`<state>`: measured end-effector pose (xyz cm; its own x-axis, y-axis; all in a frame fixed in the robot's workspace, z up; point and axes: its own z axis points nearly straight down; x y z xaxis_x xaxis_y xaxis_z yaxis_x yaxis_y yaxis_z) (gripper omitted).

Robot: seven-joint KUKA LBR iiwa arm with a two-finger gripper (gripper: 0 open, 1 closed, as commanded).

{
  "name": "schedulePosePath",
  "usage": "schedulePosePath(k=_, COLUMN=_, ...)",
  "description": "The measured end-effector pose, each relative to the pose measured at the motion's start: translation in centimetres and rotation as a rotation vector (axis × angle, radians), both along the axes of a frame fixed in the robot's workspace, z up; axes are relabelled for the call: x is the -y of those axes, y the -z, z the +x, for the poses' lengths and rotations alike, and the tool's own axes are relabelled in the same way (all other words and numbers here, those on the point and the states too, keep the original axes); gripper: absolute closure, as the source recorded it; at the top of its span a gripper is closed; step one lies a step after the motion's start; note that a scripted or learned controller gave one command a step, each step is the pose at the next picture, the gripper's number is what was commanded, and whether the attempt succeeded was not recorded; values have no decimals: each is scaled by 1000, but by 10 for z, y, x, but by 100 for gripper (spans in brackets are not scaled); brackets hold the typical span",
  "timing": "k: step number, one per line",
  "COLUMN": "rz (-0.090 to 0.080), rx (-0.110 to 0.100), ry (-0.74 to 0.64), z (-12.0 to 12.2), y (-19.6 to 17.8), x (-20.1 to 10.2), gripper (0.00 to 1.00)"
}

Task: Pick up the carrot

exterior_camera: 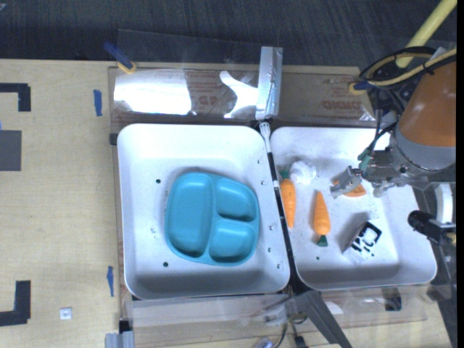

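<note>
Camera view: gripper point(353, 188) over right bin point(413, 267), finger state could not be told. Two carrots point(321, 214) lay near that bin's left edge.

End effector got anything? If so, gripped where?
Cannot tell. The end effector sits over a small orange piece in the right white bin; contact is hidden. Both long orange carrots lie free.

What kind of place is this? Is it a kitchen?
Probably a robot lab, not a kitchen: a robot arm reaches over two white bins on a taped wooden bench, and the carrots look like toys.
</note>
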<state>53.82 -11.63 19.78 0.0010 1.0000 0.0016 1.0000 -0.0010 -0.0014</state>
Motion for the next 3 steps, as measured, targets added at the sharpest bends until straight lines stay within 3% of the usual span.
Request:
schedulePosePath(k=1, rz=-2, rx=8, ry=-148, z=0, y=111, x=-6, gripper=0)
schedulePosePath(k=2, rz=-4, rx=15, ry=-145, z=2, y=99, x=-5, gripper=100)
schedulePosePath(k=3, rz=-2, rx=7, ry=-348, z=40, y=12, x=-71, gripper=100)
